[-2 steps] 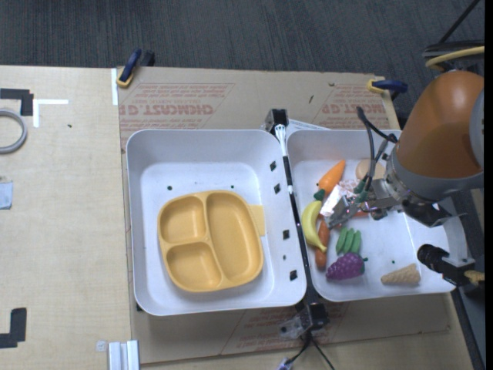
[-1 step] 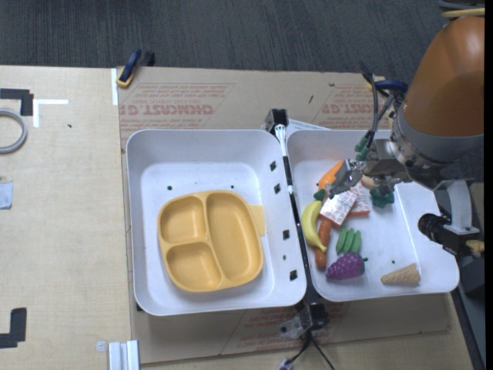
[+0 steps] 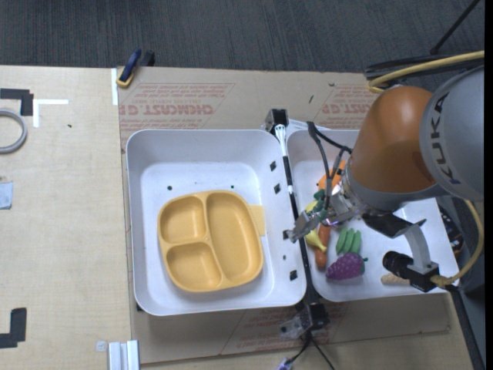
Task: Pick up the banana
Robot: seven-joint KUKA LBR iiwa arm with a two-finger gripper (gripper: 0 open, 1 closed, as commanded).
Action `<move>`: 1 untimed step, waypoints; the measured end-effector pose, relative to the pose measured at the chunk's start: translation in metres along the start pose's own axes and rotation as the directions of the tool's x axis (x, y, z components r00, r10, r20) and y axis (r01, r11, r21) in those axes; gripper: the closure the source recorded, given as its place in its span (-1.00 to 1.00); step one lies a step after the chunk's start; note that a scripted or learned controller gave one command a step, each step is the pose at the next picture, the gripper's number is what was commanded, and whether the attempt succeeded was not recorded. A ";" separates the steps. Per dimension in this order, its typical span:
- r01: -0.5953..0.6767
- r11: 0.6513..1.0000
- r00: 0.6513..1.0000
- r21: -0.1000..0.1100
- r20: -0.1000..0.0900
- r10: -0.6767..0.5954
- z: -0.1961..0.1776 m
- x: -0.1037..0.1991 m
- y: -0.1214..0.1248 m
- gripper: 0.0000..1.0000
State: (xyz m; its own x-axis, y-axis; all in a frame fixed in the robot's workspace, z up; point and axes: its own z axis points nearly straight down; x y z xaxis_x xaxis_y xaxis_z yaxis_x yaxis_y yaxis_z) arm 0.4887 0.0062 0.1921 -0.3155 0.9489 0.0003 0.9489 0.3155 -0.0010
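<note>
The banana (image 3: pixel 314 241) is a small yellow shape lying by the left wall of the right bin (image 3: pixel 400 290); only part of it shows. My gripper (image 3: pixel 310 223) hangs directly over its upper end, very close to it or touching it. The arm's big orange and grey wrist (image 3: pixel 393 149) hides the middle of the right bin.
Purple grapes (image 3: pixel 346 266), a green vegetable (image 3: pixel 349 241) and an orange carrot (image 3: pixel 322 259) crowd right beside the banana. More small food pieces (image 3: pixel 320 195) lie under the wrist. The left bin (image 3: pixel 146 206) holds a yellow divided plate (image 3: pixel 209 240). The bins' shared wall (image 3: pixel 293 214) runs just left of the gripper.
</note>
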 end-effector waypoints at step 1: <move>0.283 0.959 0.959 -0.002 0.002 -0.283 0.000 0.003 0.057 -1.00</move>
State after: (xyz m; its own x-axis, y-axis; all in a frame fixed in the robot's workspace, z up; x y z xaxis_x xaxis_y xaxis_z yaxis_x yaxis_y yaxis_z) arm 0.5414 0.0270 0.1923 -0.5712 0.8208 -0.0012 0.8208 0.5712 0.0007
